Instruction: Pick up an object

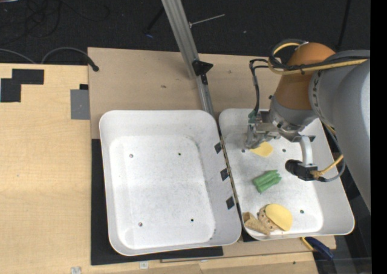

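Note:
My gripper (256, 138) hangs low over the far part of the right bin (338, 218), just left of a small yellow piece (264, 150) that lies at its fingertips. The view does not settle whether the piece is touched or held. A green ridged object (266, 180) lies in the middle of the same bin. Near the bin's front edge sit a round yellow object (279, 216) and a tan, brownish item (257, 223), touching each other.
The left bin (121, 127) lies beside the right one, with black clips (224, 173) along the shared wall. A slanted metal rail (181, 31) rises behind the bins. The grey arm with its orange band (305, 64) fills the right side.

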### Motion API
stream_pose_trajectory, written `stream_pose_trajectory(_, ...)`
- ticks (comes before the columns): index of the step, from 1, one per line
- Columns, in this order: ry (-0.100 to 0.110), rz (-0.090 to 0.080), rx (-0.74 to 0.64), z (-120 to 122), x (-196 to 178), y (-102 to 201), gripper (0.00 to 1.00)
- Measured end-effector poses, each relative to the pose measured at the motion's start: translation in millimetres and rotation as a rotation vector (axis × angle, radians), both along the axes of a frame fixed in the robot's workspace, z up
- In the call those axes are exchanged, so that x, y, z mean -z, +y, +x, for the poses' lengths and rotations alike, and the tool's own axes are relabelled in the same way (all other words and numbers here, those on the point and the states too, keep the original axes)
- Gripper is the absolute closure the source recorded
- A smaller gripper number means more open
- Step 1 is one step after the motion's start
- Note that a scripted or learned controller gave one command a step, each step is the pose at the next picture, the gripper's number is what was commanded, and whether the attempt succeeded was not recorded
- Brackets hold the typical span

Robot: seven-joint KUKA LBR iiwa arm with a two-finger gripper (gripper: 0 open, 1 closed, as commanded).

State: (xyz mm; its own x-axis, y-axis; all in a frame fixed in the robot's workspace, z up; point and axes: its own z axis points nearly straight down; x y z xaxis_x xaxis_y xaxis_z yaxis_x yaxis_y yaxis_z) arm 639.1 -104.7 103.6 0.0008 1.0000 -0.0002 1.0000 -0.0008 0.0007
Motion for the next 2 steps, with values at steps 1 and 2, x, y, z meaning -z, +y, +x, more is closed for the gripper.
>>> stream_pose_trajectory(1,-0.001,0.000,0.000,5.3,-43.9,-4.2,1.00)
stream_pose_trajectory(2,-0.004,0.000,-0.002,6.9,-107.2,-1.6,1.00)
